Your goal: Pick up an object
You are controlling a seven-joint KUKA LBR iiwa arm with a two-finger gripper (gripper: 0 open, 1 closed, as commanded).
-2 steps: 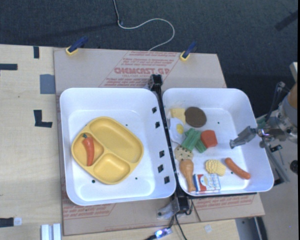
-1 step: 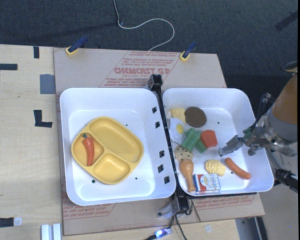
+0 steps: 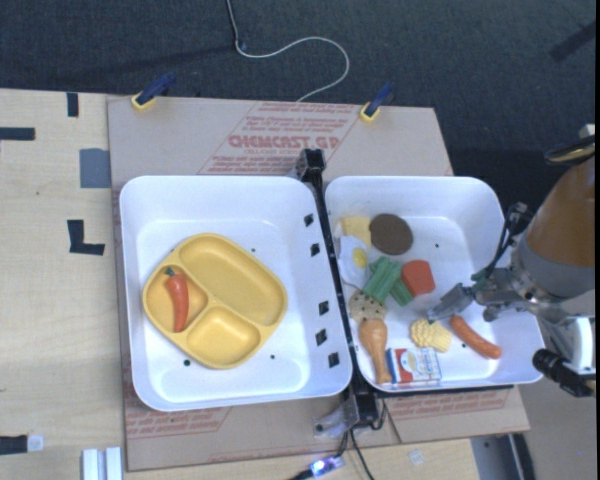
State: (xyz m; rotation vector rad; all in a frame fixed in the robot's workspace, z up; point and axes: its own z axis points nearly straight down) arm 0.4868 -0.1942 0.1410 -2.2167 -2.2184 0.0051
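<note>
Camera view showed the gripper (image 3: 448,306) low inside the right bin (image 3: 485,203), in the lower right part of the frame, reaching in from the right edge. Its dark fingers pointed to the left, toward the middle of the bin, and I could not tell if they were apart or together, because they were small and dark. No object was seen between them.

Just below the fingertips lay an orange sausage-like toy (image 3: 475,336), slanted, and a small yellow corn-like toy (image 3: 430,335) was just beside it on the left. A red block (image 3: 418,279) and a green ridged toy (image 3: 384,279) lay touching each other, a little up and left of the gripper. Above them was a round brown disc (image 3: 390,233) with a pale yellow piece (image 3: 354,227) at its left side. Near the lower wall of this bin lay an orange drumstick-shaped toy (image 3: 374,344) and a small white carton with red and blue print (image 3: 416,366), side by side.

Further left, the left bin (image 3: 145,203) carried a yellow divided plate (image 3: 242,280). A red chili pepper toy (image 3: 178,298) lay in its left compartment.

Both bins stood on a cardboard sheet with red print (image 3: 280,140), held by two blue and yellow clamps (image 3: 152,90) at its upper edge. A thin white cable (image 3: 290,48) curved over the dark floor at the top of the frame.
</note>
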